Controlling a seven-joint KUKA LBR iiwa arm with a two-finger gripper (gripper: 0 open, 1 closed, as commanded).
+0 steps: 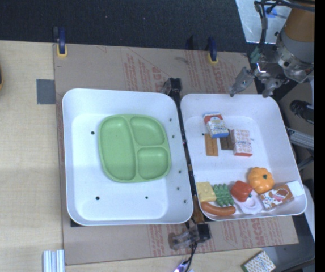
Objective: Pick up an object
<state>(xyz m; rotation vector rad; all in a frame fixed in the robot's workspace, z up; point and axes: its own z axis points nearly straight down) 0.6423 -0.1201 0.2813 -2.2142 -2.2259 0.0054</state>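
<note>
Two bins: the left bin (77,152) carries a green divided plate (134,148) at its middle; the right bin (284,146) carries all the small pickable pieces, so any grasp has to happen there.
Upper cluster: a small carton with a blue and red label (216,124), a brown bar (211,145) and a red-and-white packet (242,142) lie near the right bin's far half, close together but loosely spread.
Lower cluster: an orange toy pumpkin (261,179), a red piece (240,190), a yellow block (205,191), a green piece (223,194) and a toy sausage (219,209) crowd the right bin's near edge, several touching; likely harder to single out.
Arm: it reaches in beyond the right bin's far right corner, wrist raised above the bench.
Gripper (252,84): it hangs just outside the right bin's far rim, fingers spread apart, nothing between them; no object lifted yet.
</note>
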